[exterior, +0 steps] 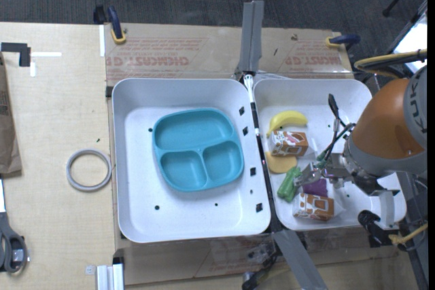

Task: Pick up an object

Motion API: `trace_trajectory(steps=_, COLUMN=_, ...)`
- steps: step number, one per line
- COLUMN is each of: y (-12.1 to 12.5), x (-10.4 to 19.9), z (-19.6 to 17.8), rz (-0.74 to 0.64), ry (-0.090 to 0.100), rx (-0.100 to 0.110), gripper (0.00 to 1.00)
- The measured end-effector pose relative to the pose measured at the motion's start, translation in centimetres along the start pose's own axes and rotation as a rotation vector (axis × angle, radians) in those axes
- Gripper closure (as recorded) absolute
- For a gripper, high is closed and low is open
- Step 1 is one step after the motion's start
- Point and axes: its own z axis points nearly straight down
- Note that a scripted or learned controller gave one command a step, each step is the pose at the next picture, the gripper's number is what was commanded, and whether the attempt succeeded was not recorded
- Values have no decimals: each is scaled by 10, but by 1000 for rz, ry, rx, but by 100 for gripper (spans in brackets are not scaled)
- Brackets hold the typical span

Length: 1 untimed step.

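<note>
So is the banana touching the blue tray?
Apart. The camera view shows the banana in the right bin and the blue tray in the left bin, with both bin walls between them.

Bright even light, soft shadows, slight blur.

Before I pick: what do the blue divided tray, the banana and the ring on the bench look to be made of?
Blue tray: likely moulded plastic, matte, uniform colour, rounded compartments. Banana: probably plastic toy food, smooth even yellow with no blemishes, though real fruit isn't ruled out. Ring: pale grey, thin-walled; perhaps a tape roll or plastic hoop, too small to tell.
</note>
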Motion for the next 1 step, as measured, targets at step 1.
trace_trajectory(steps=1, y=93, x=5, z=0, rz=-65, ry=-4, rx=-1, gripper=0)
